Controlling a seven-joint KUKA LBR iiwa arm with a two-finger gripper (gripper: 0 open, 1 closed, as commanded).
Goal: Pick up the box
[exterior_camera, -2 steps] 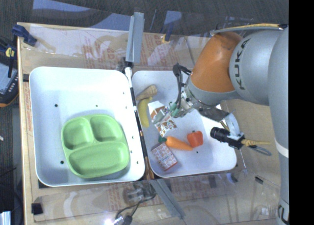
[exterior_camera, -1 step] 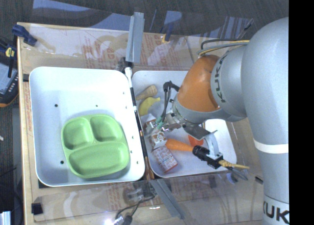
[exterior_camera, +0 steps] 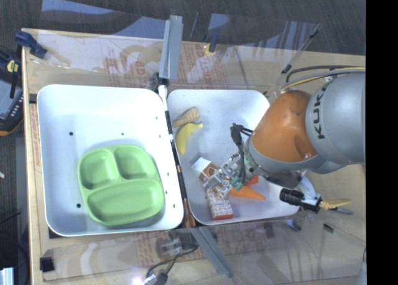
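The claw (exterior_camera: pixel 231 175) sits low in the right bin (exterior_camera: pixel 214 100), right at the cluttered near corner, and we cannot tell how it is set: the orange band of the arm (exterior_camera: pixel 283 134) covers most of it. The box (exterior_camera: pixel 219 205), a small red and white carton, lies just below and slightly left of the claw, flat on the bin floor near the front wall; a second small packet (exterior_camera: pixel 208 173) with brown and white print lies just left of the claw, touching or nearly so. We judge the step as the descent or the closing over the box, grasp not confirmed, since nothing shows clamped. Next move needs the claw centred on the carton, clear of the carrot (exterior_camera: pixel 247 194) just below and to its right, then a straight lift. The banana (exterior_camera: pixel 185 134) and a tan piece (exterior_camera: pixel 186 116) lie up and left of the claw, well apart. Far left, the left bin (exterior_camera: pixel 53 106) bears a green divided plate (exterior_camera: pixel 120 186). Writing: "KU" reads on the arm's grey casing; print on the carton too small to read.
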